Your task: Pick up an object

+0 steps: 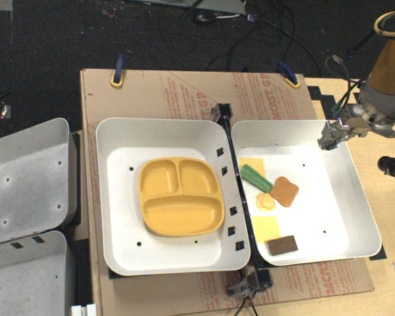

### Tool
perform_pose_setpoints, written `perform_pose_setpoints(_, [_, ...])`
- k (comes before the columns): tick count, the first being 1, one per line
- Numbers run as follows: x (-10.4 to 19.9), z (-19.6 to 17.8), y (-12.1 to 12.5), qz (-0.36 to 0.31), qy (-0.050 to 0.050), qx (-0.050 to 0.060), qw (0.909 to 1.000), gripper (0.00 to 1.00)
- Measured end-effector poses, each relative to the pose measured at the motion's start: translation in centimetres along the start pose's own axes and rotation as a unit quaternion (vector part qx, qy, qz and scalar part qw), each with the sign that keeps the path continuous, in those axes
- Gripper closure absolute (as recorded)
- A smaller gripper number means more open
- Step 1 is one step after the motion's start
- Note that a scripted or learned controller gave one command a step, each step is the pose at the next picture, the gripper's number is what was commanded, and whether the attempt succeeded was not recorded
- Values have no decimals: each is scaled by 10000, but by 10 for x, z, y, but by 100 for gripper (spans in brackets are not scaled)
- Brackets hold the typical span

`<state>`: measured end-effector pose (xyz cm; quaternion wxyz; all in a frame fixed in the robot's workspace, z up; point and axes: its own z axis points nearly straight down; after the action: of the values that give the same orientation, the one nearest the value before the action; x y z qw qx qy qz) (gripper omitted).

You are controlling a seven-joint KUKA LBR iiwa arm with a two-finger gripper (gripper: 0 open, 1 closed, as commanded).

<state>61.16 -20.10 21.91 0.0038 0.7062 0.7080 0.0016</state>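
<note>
The arm [388, 78] is cut off at the right edge; its gripper [330, 139] hangs over the right bin's [355, 196] far right corner, too small to tell its opening. Green block [255, 177], orange piece [284, 191], yellow squares [264, 228] and brown block [282, 245] crowd the bin's left side. The left bin [112, 196] holds a yellow divided plate [182, 197].

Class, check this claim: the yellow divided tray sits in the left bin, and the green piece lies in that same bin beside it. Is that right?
Not quite. The tray does sit in the left bin, but the green piece lies in the right bin, near the divider between the bins, beside an orange-brown piece. The camera view shows this.
</note>
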Motion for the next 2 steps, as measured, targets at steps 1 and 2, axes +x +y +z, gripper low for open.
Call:
perform_pose_setpoints(1, [47, -7, -11, -16, 13, 37, 10000, 100])
perform_pose_setpoints(2, [90, -8, -13, -20, 24, 42, 10000, 100])
